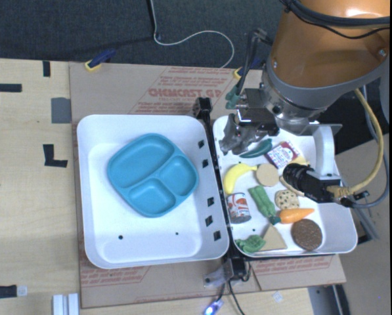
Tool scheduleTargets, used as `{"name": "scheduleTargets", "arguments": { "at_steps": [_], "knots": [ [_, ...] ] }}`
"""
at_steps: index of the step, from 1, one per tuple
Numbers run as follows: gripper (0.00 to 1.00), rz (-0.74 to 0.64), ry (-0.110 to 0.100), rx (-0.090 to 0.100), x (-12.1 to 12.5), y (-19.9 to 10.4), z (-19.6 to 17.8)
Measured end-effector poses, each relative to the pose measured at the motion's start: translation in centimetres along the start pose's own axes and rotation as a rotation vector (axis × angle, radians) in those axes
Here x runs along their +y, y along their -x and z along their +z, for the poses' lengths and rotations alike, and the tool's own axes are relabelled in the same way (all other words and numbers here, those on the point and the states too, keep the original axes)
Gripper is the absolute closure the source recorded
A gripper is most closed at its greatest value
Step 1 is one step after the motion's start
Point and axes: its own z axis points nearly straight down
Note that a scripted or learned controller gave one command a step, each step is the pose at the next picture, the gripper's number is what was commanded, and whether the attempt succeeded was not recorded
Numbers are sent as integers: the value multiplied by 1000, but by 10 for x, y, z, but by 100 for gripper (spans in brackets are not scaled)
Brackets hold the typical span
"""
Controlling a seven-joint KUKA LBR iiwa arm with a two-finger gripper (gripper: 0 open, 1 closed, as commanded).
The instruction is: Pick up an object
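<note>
My gripper (238, 140) hangs over the right bin (343, 240), crowded by a banana (238, 174), cookie (307, 233) and carrot (295, 214). A blue plate (152, 174) sits in the left bin (90, 195). I cannot tell whether my fingers are parted or closed.

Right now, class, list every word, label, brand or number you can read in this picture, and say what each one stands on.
Red print, upside down, on the cardboard sheet: blurred; no word reads with certainty.
Label on the small can: too small to read.
Label on the red and white packet: too blurred to read.
No readable numbers or signs elsewhere.
</note>
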Motion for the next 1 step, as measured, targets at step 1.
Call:
{"name": "scheduleTargets", "arguments": {
  "at_steps": [1],
  "knots": [
    [100,5,8,1,0,19,-40]
  ]
}}
